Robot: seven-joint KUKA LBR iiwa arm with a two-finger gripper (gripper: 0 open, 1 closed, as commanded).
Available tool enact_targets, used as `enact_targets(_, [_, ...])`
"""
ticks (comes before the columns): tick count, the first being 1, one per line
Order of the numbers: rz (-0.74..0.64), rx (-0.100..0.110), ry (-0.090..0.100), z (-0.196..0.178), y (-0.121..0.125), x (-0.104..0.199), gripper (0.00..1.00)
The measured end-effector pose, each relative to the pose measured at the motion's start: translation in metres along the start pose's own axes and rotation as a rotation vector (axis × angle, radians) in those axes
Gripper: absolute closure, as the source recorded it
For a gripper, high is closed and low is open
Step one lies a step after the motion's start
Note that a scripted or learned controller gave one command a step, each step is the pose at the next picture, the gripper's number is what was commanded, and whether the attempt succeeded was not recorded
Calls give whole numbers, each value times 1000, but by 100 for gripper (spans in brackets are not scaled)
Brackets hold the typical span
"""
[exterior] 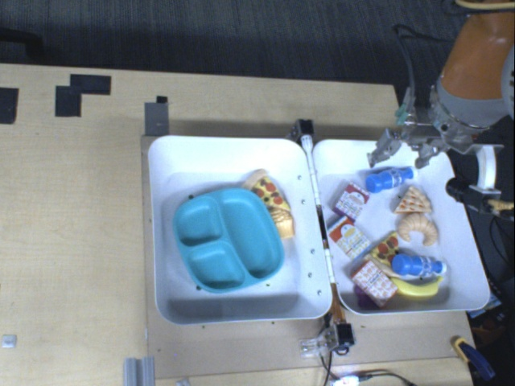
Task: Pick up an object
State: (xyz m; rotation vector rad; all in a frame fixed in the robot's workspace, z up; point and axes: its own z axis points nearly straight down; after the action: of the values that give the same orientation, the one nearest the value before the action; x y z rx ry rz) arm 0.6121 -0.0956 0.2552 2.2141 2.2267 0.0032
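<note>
The two-finger metal gripper (406, 149) is hovering with fingers spread over the right white bin (475, 240), just above a small blue plastic bottle (389, 178) lying on its side. A toy waffle wedge (413, 202), a toy croissant (418, 228) and small red-and-white cartons (349, 202) are crowding close beside the bottle.

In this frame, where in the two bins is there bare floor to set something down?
Left bin: bare strips left of and behind the blue tray, and along the front wall. Right bin: a bare patch at the back-left corner, beside the blue bottle. Its middle and front are crowded. The hand hangs over its back edge.
</note>
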Motion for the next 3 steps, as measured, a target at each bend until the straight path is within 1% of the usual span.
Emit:
enact_targets(1, [3, -7, -1, 157, -12, 9, 0])
enact_targets(2, [2, -13, 0, 145, -10, 9, 100])
enact_targets(3, [1, -13, 0, 145, -10, 9, 0])
